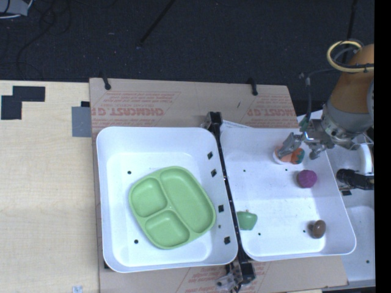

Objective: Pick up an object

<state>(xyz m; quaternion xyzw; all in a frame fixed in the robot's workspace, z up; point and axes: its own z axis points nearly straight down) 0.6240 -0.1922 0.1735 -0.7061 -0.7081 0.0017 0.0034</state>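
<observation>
Two-finger metal claw point(297, 146) at two o'clock of right white bin point(342, 249), spread wide over small orange-and-white object point(288, 156), nothing gripped. Purple round ball point(306, 178) just beside at five o'clock. Lifting not yet begun, by appearance; closing and raising left.

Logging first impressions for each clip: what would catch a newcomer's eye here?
The green divided plate lying in the left bin stands out most. In the right bin, the gripper hangs over a small orange object near the far edge, with a purple ball close by.
</observation>
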